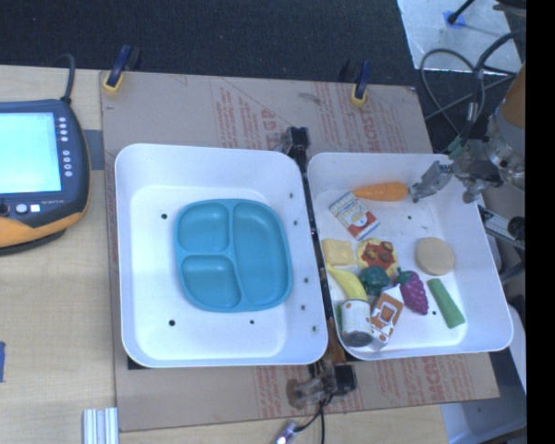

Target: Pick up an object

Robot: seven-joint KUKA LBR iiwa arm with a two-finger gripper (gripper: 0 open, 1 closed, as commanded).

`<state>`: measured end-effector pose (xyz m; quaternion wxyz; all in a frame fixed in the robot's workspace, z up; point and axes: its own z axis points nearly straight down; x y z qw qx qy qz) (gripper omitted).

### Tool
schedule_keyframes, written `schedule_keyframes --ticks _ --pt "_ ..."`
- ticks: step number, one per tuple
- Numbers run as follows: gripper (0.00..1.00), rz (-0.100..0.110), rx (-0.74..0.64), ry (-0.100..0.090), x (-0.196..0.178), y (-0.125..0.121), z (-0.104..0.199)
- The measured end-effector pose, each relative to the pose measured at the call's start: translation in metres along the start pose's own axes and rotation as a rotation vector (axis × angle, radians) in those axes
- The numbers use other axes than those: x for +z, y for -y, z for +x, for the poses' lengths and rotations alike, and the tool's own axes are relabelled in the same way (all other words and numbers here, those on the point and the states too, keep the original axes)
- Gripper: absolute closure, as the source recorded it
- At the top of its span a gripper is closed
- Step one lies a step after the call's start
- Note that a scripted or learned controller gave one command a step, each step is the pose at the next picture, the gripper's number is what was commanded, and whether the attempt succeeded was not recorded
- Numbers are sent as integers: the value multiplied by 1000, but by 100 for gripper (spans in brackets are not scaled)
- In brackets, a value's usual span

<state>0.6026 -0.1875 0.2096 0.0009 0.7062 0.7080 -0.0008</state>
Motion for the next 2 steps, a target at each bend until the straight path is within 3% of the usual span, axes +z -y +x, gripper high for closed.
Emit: schedule_keyframes --ticks 1,2 --pt "0 7 -3 -3 103 49 80" --pt "0 6 -3 -3 118 111 83"
